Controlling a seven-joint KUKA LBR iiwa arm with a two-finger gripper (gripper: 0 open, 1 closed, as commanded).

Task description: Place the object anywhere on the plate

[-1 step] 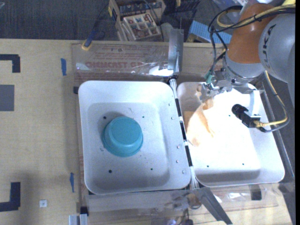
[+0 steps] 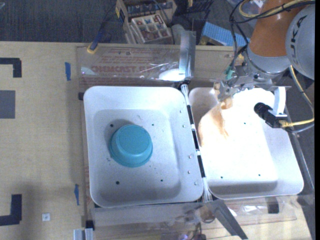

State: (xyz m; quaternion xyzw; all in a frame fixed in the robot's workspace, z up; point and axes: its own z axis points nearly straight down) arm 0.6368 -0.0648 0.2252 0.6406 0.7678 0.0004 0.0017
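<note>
A round teal-blue plate (image 2: 131, 145) lies in the left white bin (image 2: 100, 104), slightly left of its middle. The arm reaches in from the upper right, and its gripper (image 2: 224, 94) hangs over the far left corner of the right white bin (image 2: 280, 179). A small tan-orange shape (image 2: 226, 104) sits right at the gripper's tip; I cannot tell whether it is a held object. Below it an orange-brown smear (image 2: 214, 124) spreads on the bright bin floor, like a reflection. The gripper is well to the right of the plate, across the wall between the bins.
The arm's orange band (image 2: 272, 24) and grey body rise over the right bin's far edge. A black cable fitting (image 2: 267, 114) juts over the right bin. A clear plastic sheet (image 2: 130, 69) lies behind the left bin. Clutter stands beyond the bench.
</note>
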